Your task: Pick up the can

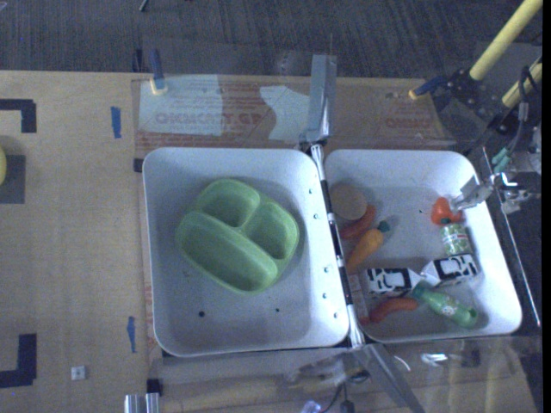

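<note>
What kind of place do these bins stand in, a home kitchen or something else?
Probably a robot test bench in a lab, not a kitchen: two white bins fixed on a taped wooden bench, toy food such as a carrot, and dark carpet beyond.

One camera sits high above the bench [69, 231] and looks down at a slant. It sees both white bins, the left bin [172, 317] and the right bin [405, 166], with some floor [258, 15] at the top.

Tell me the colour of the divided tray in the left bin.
Light green tray, camera view.
</note>
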Action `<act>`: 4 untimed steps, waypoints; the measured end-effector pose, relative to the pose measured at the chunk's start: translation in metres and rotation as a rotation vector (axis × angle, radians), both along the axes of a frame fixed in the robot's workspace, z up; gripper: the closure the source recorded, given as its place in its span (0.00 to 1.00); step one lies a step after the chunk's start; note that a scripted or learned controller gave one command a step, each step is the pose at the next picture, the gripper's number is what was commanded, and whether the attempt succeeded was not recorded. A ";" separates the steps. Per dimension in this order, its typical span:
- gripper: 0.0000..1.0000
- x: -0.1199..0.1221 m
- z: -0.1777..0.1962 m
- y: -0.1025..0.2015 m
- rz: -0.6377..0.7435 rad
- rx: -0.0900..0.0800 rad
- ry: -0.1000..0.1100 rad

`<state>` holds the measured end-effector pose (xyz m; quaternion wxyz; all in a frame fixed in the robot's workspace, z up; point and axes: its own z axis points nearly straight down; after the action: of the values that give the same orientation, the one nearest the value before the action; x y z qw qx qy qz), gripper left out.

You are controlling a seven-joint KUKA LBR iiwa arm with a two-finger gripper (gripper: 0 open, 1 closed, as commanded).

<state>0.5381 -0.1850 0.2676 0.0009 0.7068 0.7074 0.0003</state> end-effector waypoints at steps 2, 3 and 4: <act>0.00 0.012 -0.066 0.066 -0.298 0.001 0.001; 0.00 -0.032 -0.170 0.074 -0.201 0.001 -0.001; 0.00 0.015 -0.181 0.041 -0.143 0.001 -0.002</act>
<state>0.5529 -0.1436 0.0862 0.0012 0.7557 0.6550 0.0012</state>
